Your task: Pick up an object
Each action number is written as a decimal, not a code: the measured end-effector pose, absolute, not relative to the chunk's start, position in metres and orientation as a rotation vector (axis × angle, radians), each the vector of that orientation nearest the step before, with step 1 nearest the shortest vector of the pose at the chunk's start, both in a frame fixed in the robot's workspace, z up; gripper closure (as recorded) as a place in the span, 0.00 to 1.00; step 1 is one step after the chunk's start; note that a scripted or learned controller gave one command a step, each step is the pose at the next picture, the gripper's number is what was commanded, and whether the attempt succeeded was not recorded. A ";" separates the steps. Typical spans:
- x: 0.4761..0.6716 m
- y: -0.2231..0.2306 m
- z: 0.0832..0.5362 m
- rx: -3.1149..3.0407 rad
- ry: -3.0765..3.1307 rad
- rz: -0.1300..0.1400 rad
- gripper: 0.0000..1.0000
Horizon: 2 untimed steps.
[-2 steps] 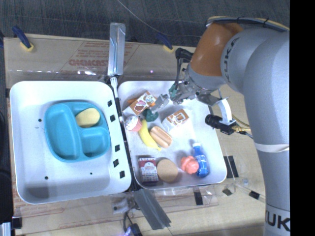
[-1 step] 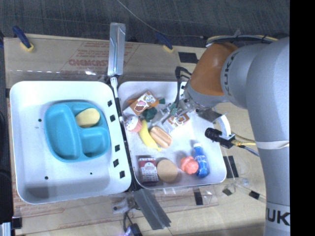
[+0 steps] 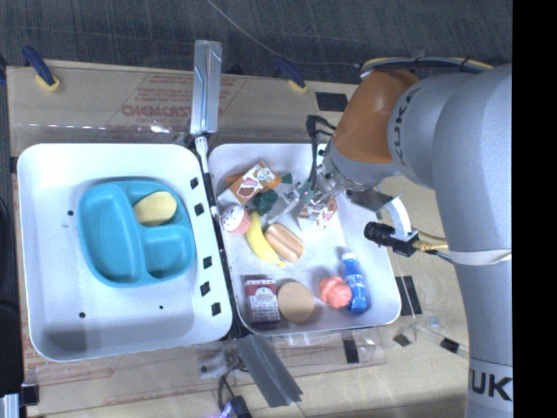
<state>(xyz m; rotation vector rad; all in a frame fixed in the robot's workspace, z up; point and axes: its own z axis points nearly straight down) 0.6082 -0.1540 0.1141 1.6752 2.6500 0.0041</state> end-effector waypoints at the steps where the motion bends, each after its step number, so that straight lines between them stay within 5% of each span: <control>1: 0.655 -0.105 0.124 1.517 2.750 0.002 0.00; 2: 0.666 -0.092 0.111 1.943 2.453 0.030 0.00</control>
